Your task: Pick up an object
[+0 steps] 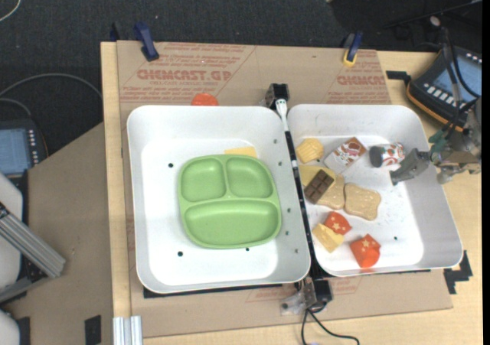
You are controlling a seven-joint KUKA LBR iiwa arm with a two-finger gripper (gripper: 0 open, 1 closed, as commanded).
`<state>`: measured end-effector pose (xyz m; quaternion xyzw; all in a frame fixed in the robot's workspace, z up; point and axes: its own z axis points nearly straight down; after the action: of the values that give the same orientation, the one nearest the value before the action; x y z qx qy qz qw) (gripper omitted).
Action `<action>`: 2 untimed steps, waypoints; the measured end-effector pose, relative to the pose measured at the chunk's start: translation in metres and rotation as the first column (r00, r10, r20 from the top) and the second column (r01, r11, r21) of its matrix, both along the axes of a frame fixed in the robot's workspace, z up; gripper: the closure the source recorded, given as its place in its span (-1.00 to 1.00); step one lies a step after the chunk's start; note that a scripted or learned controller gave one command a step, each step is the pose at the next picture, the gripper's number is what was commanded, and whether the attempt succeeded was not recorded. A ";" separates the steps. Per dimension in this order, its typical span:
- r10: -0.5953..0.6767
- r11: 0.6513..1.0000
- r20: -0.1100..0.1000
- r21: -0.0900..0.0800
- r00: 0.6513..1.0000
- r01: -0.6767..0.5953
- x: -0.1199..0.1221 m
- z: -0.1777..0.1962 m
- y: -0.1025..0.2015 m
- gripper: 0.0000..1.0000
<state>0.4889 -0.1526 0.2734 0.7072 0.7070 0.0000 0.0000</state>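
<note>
Pick attempt, right bin [429,248]: my gripper [404,168], fingers too blurred for me to tell their spread, hovers near the red-and-white can [387,155], which lies on its side and may, I judge, roll away under off-centre contact.

toy foods [337,190] | approx 9 pcs | R bin (loosely clustered, left-center)
</note>
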 end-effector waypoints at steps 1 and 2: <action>0.006 1.000 -0.001 0.001 1.000 -0.006 0.125 -0.118 0.019 -1.00; -0.006 1.000 -0.002 0.002 1.000 0.006 0.070 -0.191 -0.014 -1.00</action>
<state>0.5588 -0.1671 0.0823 0.7093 0.7049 -0.0002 -0.0015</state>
